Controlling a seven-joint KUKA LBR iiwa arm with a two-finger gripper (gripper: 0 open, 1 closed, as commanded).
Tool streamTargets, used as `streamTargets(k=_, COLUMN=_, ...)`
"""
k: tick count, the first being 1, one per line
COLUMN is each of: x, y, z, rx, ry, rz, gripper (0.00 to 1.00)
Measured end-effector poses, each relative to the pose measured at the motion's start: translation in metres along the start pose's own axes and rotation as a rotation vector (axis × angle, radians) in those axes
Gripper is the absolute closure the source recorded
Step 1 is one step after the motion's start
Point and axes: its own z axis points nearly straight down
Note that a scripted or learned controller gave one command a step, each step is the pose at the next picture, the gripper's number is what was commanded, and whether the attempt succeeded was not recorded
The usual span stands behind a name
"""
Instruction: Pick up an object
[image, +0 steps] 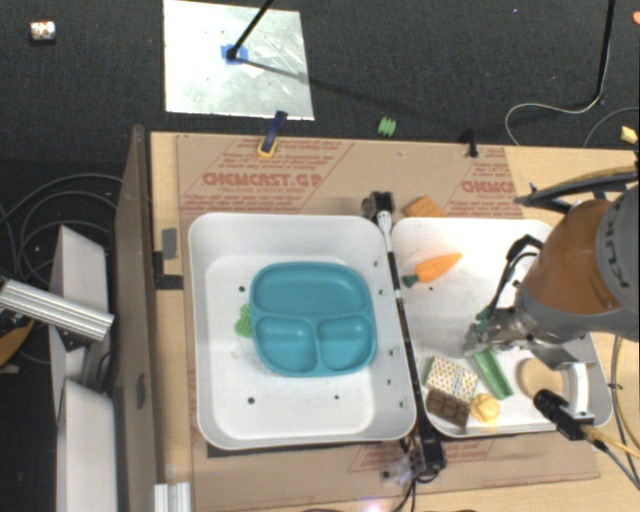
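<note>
In the right bin (450, 300), the arm reaches in from the right, and my gripper (487, 338) hangs low over the near half. A green stick-shaped object (492, 372) lies just below it, its top end under the gripper tip. An orange carrot (436, 266) lies toward the back left of this bin. At the near left sit a patterned packet (451, 378), a brown chocolate bar (447, 406) and a small yellow piece (485, 408). A tan round piece (531, 379) lies partly under the arm.
The left bin (215, 300) holds a teal divided plate (312, 317) with a small green item (243, 321) peeking out at its left edge. An orange block (423, 207) rests on the cardboard behind the bins. A black divider (398, 300) runs between the bins.
</note>
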Motion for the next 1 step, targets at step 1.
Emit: streamTargets(k=1, x=0.0691, y=0.1143, z=-0.095, rx=-0.014, ry=-0.001, rz=-0.013, gripper=1.0)
